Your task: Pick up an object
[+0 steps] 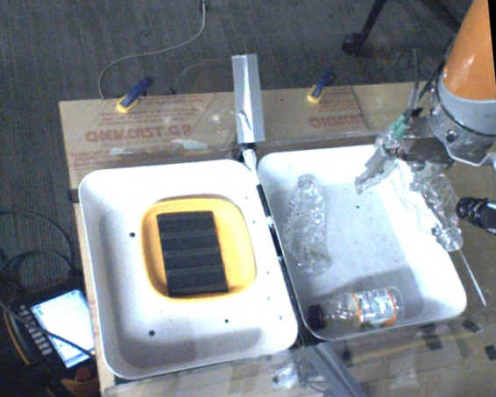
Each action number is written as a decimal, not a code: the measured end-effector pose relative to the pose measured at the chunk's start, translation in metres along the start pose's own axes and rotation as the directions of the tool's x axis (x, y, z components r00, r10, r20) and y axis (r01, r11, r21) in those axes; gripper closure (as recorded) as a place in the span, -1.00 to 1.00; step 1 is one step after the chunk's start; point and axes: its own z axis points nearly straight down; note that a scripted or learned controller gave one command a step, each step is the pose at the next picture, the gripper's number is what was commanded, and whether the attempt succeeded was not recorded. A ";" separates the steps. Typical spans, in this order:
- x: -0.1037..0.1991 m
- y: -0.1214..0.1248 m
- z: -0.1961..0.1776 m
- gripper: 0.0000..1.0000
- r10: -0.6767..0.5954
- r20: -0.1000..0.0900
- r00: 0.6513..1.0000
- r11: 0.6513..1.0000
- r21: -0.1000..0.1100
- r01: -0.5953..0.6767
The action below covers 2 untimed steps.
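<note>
We are at the approach, with nothing lifted yet. The gripper [400,161] hangs over the upper right part of the right bin [358,243], and its two fingers spread apart, so the jaws stand open with nothing between them.

Three clear bottles lie in that bin. One crushed bottle [306,224] lies lengthwise near the bin's left wall. A second bottle [358,308], with an orange label, lies on its side along the near wall. A third bottle [437,209] lies against the right wall, just below the gripper and partly under the arm [473,73]. The left bin [116,286] holds a yellow tray [199,248] with a dark ribbed block in it, well apart from the gripper.

We judge the third bottle the nearest target, but it hugs the wall, so one finger may have no room beside it. The crushed bottle in open floor looks the safer choice. To do this well we would turn the jaws across the bottle's width, centre them over its body rather than the narrow neck, and descend until the fingers straddle it before closing. Clear, thin plastic is slippery and may squash or roll, so a close at mid-body seems wise.
</note>
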 end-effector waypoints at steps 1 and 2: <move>0.035 0.106 0.078 1.00 0.185 0.001 0.983 0.983 0.003 -0.185; 0.035 0.106 0.069 1.00 0.185 0.006 0.983 0.983 0.005 -0.185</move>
